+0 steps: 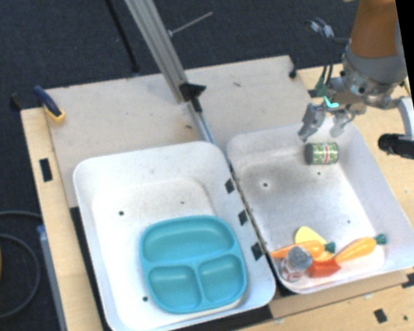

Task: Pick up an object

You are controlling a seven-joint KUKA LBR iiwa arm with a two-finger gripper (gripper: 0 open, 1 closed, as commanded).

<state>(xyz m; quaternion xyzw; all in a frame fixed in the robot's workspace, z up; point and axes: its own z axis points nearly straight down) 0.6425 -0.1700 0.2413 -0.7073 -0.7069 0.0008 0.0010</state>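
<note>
Claw [325, 121] open and empty, poised just above the can [321, 152] lying on its side near the right bin's [390, 192] far wall. Risk: the round can may roll from closing fingers.

Small green can [321, 152]: lying on its side in the right bin [371, 195], near the far right corner, its long axis running roughly left to right. Label green with a pale band (print too small to read).

Cluster at the near edge of the same bin, well apart from the can: a yellow piece [308, 236], an orange carrot-shaped toy [356, 248] with a green tip lying lengthwise along the near wall, a red piece [325, 265] beside it, and a greyish rounded item [296, 261] at the left. These lie touching or overlapping one another; exact contacts cannot be told.
</note>
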